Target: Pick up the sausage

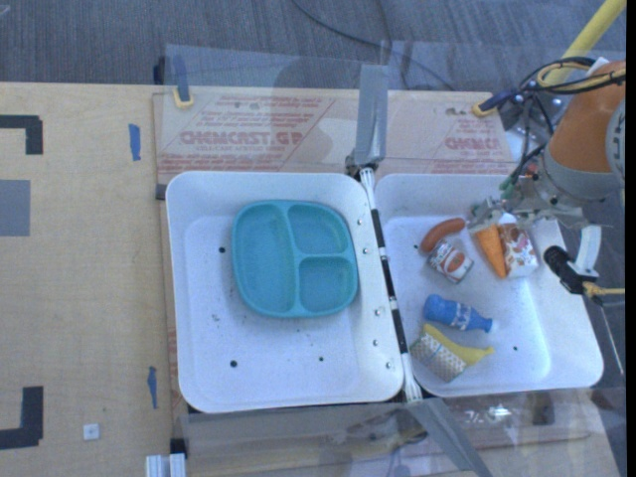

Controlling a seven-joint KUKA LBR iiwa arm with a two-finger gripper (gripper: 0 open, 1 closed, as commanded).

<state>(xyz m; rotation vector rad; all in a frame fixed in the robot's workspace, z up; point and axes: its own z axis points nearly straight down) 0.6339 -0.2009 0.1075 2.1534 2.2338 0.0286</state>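
Camera view: fixed above the bench, looking down at a slant on two white bins side by side.
Left bin point(199, 366): holds a teal divided plate point(295, 258) at centre frame.
Right bin point(566, 351): a cluster of small items.
Sausage point(442, 233): upper left of the right bin, lying free, touching a small can point(452, 260) just below it.
Neighbours: carrot point(490, 250) and a printed packet point(519, 250) to its right; blue bottle point(457, 315) and banana point(465, 344) lower down.
Gripper point(505, 207): at the upper right, over the carrot and packet; whether it is released or clenched cannot be told, and nothing is seen in it.
Risk: I judge the crowding likely to spoil a grasp, with the can or carrot nudged or taken instead.
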